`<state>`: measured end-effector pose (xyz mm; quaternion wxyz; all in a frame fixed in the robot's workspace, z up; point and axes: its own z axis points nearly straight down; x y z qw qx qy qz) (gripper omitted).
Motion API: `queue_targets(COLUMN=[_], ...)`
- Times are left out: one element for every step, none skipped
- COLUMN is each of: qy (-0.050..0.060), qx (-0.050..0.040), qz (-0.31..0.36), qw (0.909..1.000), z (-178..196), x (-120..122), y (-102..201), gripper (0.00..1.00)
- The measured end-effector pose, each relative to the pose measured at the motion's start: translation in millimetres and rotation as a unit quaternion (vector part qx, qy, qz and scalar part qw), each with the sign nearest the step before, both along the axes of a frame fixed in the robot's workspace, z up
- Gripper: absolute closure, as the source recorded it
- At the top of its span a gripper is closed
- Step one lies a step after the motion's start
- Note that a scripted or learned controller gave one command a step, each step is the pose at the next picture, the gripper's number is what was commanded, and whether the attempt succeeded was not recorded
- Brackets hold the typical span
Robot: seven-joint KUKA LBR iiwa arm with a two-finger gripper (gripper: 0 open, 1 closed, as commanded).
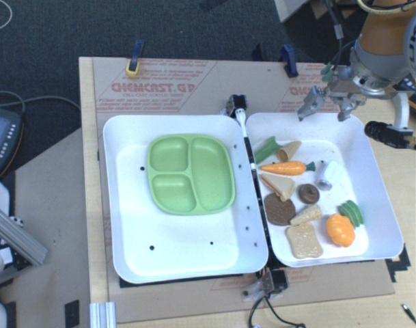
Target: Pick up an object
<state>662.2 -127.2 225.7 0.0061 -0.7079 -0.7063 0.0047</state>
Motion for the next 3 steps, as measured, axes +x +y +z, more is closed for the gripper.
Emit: queue_targets(qy=[-0.007,-0.005,-0.005], qx=[-0.0010,-0.0004,-0.0006], qz=[0.001,0.002,0.001], qw=[1.0000,1.0000,1.0000], z=[9,-37,-96], x=[3,0,-3], y=[0,8,0], gripper=[0.00,0.00,0.00])
